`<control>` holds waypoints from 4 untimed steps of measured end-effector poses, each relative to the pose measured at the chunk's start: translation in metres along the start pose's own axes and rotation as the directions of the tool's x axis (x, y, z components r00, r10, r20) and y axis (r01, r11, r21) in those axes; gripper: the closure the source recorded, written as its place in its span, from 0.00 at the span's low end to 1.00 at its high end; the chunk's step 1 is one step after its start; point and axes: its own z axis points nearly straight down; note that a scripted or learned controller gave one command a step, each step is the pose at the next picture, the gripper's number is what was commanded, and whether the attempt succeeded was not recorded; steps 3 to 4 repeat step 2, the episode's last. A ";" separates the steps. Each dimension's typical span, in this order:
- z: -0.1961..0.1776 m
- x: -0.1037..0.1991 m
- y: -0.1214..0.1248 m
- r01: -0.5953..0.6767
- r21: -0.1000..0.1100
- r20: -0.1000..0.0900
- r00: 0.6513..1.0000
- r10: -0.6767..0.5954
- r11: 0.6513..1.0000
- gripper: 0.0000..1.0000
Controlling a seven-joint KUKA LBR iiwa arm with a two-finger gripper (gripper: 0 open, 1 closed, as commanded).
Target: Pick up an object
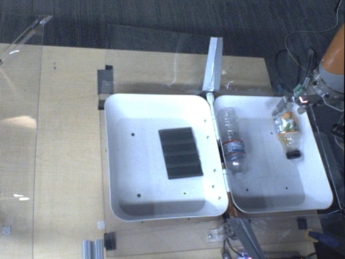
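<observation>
A small clear bottle [287, 131] with an orange and green label and a black cap lies in the right bin [259, 193], near its right wall. My gripper [291, 104] hangs right at the far end of this bottle, at the bin's far right corner. Whether it touches the bottle is unclear. A larger clear bottle [230, 139] with a blue label lies along the right bin's left wall. In the middle of the left bin [129, 198] rests a flat black ridged block [180, 152].
A grey metal post [213, 63] stands behind the seam between the bins. Cables [294, 53] loop at the far right beside the arm. A clear panel covers the bench on the left.
</observation>
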 end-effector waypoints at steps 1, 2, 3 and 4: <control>0.108 -0.003 0.013 0.206 -0.005 0.003 0.979 -0.206 0.979 0.00; 0.094 -0.002 0.016 0.208 -0.013 0.008 0.978 -0.208 0.978 1.00; 0.094 -0.002 0.016 0.208 -0.013 0.008 0.978 -0.208 0.978 1.00; 0.094 -0.002 0.016 0.208 -0.013 0.008 0.978 -0.208 0.978 1.00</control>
